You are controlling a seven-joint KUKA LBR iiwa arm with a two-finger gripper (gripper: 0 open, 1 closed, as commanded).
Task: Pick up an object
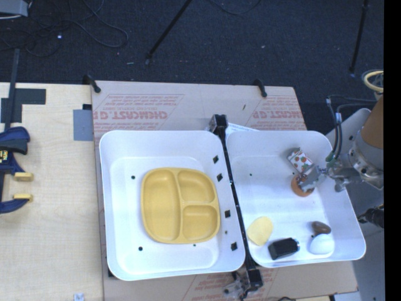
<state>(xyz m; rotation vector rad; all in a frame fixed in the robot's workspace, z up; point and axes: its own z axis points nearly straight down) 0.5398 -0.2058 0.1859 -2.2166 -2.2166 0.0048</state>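
Closest to my camera, pale wooden bench top (pixel 50 231) runs along the left, with a blue clamp (pixel 12 168) at its edge. On the bench lies a sheet of brown cardboard (pixel 188 102), and I read its red print reversed as "CHEMCRAZ GP" or something close; I cannot make out the letters for certain.

Two white bins sit side by side on that cardboard. At the near end of the right bin (pixel 276 168) I see a black block (pixel 283 248), a white ball (pixel 321 244) with a small brown piece (pixel 321 227) touching its far side, and a pale yellow disc (pixel 260 231) just beside the divider. The left bin (pixel 125 155) holds a yellow compartment plate (pixel 180 204), lying flat.

Further back in the right bin, the gripper (pixel 308 182) reaches in from the right, down on a small orange round object (pixel 303 189). I cannot tell whether its claw is clenched or released. Just beyond it lies a patterned red-and-white box (pixel 299 160), tilted.

Beyond the bench, dark blue carpet (pixel 250 36) fills the room floor, crossed by black cables (pixel 81 17).
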